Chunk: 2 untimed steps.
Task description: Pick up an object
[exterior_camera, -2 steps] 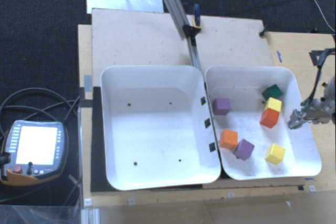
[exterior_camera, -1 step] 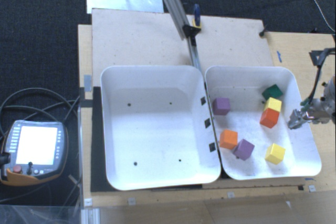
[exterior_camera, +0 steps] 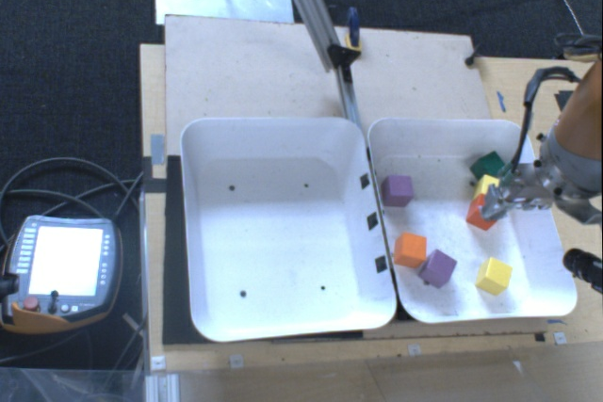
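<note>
Left bin: white.
Right bin: purple cube far left; orange cube and second purple cube near; yellow cube near right; green cube far.
Gripper: over a red-orange cube, touching it; finger spacing could not be told.
Cubes judged light, stiff, foam-like; best taken across flat opposite faces.

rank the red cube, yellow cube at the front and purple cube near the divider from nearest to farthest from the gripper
From the gripper:
1. red cube, right beside it
2. yellow cube, toward the front of the right bin
3. purple cube, across by the divider
</note>
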Available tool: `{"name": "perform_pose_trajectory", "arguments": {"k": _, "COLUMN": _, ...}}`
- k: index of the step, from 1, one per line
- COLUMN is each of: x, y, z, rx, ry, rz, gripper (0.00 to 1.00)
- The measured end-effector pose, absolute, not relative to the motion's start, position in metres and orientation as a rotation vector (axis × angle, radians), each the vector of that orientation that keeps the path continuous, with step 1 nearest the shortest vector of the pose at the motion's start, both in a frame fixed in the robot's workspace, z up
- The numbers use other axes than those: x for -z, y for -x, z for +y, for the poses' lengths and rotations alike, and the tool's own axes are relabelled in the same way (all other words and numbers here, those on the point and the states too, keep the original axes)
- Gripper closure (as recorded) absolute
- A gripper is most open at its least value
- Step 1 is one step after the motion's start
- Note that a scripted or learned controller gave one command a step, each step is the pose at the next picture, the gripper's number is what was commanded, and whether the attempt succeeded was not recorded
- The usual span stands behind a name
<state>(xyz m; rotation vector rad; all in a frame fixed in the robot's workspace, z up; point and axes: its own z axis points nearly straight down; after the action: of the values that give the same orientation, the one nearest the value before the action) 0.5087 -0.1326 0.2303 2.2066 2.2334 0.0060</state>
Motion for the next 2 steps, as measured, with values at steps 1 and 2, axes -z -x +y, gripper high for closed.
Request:
{"name": "perform_pose_trajectory", "arguments": {"k": 1, "x": -0.240, "y": -0.512, "z": -0.074, "rx": -0.007, "ry": -2.207, "rz": 2.234, "gripper": 1.00}}
{"name": "perform_pose_trajectory", "arguments": {"k": 2, "x": -0.238, "y": -0.508, "z": -0.023, "rx": -0.004, "ry": -2.210, "rz": 2.234, "gripper": 1.00}}
